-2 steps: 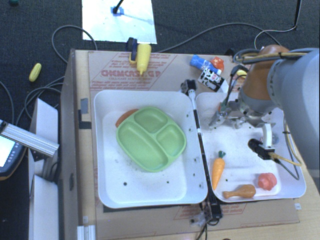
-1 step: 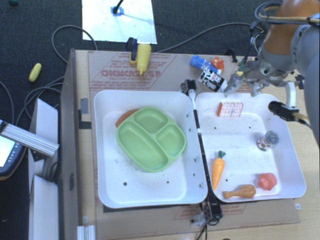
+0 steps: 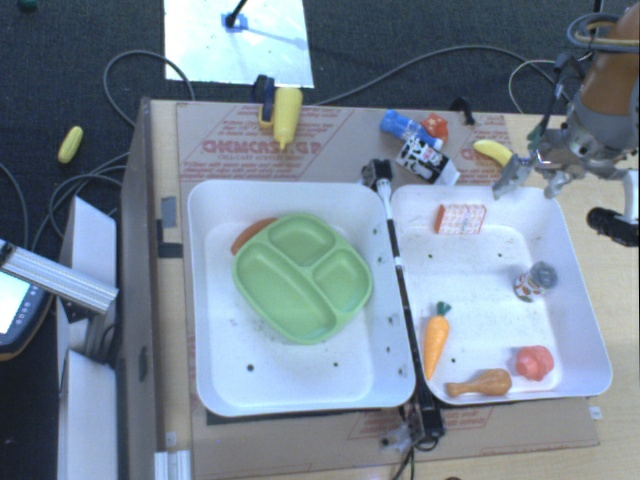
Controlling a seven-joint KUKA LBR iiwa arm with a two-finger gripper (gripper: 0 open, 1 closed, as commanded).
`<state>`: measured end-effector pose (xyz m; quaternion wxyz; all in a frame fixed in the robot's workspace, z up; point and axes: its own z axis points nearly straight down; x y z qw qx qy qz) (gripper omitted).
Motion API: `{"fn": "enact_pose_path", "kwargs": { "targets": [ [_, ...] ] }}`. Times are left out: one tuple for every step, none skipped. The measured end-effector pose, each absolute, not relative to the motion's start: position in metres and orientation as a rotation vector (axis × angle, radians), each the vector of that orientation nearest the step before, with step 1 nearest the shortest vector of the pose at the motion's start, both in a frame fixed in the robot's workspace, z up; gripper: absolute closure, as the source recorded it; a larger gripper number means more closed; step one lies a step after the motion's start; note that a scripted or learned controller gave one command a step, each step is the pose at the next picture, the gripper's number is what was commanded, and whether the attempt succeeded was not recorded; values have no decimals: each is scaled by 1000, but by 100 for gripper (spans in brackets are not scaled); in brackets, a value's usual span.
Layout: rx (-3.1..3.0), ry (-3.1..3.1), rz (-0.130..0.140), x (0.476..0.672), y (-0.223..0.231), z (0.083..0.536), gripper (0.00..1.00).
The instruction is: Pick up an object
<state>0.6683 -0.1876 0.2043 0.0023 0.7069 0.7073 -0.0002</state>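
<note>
Hovering over far-right corner of right bin (image 3: 575, 268), gripper (image 3: 530, 173) fingers spread, holding nothing; nearest pick: patterned box (image 3: 461, 219) near far edge; risks: clipping rim on descent; small can (image 3: 535, 281) rolling away.

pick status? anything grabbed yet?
Nothing picked yet. The end effector hovers at the right bin's far corner with nothing between its fingers. The carrot, red box and drumstick all lie in that bin. The whole grasp and lift remains.

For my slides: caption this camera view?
Gripper above the right bin's far edge; carrot inside.
</note>
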Motion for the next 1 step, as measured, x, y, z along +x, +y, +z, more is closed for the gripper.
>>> {"fn": "enact_pose_path", "kwargs": {
  "targets": [
    [2213,2223,4,655,-170,256,0]
  ]
}}
